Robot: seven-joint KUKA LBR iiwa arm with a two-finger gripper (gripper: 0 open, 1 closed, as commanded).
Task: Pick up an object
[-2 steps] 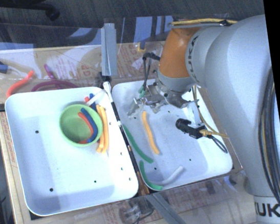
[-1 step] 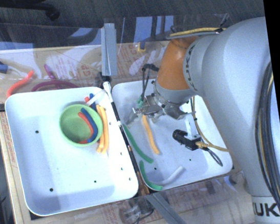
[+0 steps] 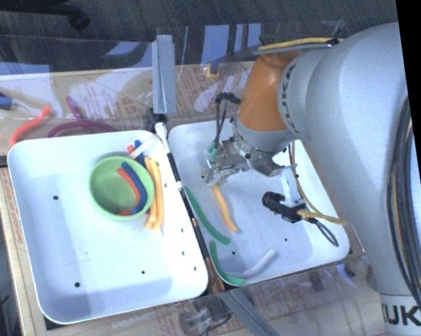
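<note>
My gripper (image 3: 217,172) hangs low over the upper left part of the right bin (image 3: 314,242). A thin yellow-orange strip (image 3: 225,212) lies on the bin floor with its upper end right under the gripper tip; I cannot tell whether they touch. To its left a long green strip (image 3: 205,220) runs along the bin's left wall. A curved green strip (image 3: 223,269) and a white curved piece (image 3: 259,261) lie near the front edge.
The left bin (image 3: 78,275) holds a green bowl (image 3: 112,189) with red and blue pieces in it, and orange strips (image 3: 155,198) beside it. The big grey arm with its orange band (image 3: 263,98) covers the right bin's right side. A black cable clip (image 3: 278,204) hangs there.
</note>
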